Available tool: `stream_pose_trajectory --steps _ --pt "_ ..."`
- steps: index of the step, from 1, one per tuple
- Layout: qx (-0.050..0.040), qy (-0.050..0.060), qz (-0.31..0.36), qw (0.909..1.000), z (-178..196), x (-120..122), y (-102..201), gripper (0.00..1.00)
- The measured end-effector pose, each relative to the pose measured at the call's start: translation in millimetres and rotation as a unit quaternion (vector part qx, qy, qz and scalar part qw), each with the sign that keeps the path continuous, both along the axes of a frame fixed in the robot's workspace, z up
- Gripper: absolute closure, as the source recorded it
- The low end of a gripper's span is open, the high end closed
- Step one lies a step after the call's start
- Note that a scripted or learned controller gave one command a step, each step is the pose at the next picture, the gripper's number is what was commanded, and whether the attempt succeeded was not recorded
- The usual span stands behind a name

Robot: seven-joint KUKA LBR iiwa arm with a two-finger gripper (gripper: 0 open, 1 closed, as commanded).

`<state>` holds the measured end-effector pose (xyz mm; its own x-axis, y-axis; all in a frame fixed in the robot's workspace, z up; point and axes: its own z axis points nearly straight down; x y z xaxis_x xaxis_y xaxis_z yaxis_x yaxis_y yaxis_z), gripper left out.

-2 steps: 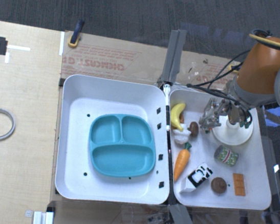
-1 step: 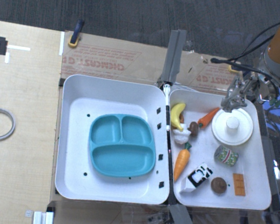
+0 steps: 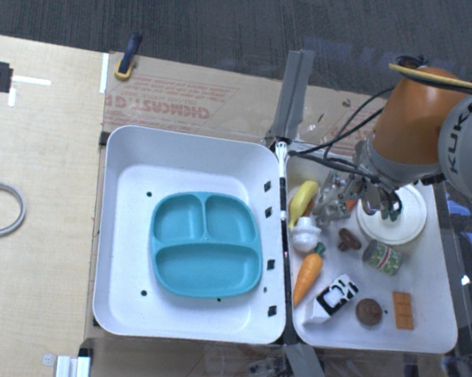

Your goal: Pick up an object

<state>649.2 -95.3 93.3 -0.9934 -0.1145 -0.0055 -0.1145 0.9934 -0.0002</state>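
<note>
Nearest me sit the brown disc (image 3: 369, 311) and carrot (image 3: 307, 274); my gripper (image 3: 339, 199), spread untellable, should descend squarely over the banana (image 3: 302, 199), clear of the bin wall (image 3: 280, 200)

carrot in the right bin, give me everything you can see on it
The carrot is a toy by its look, smooth and plastic-like: an orange tapered body with a small green top. It lies flat near the left wall of the right bin, green end up-view, tip pointing down-view, slightly slanted. Its green end sits against a white garlic-like toy. The gripper is above it, apart.
</note>
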Motion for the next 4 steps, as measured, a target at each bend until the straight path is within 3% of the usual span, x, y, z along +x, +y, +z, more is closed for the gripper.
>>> stream_pose_trajectory --steps 1,2,3,4 --pt "-0.0005 -0.001 0.017 0.9999 142 11 -22 1.0" --pt "0.0005 0.002 0.005 1.0 18 -22 -3 1.0" --pt "-0.0005 -0.001 -0.004 1.0 149 10 -33 1.0" --pt "-0.0006 0.0 0.039 0.9993 0 0 -72 1.0"
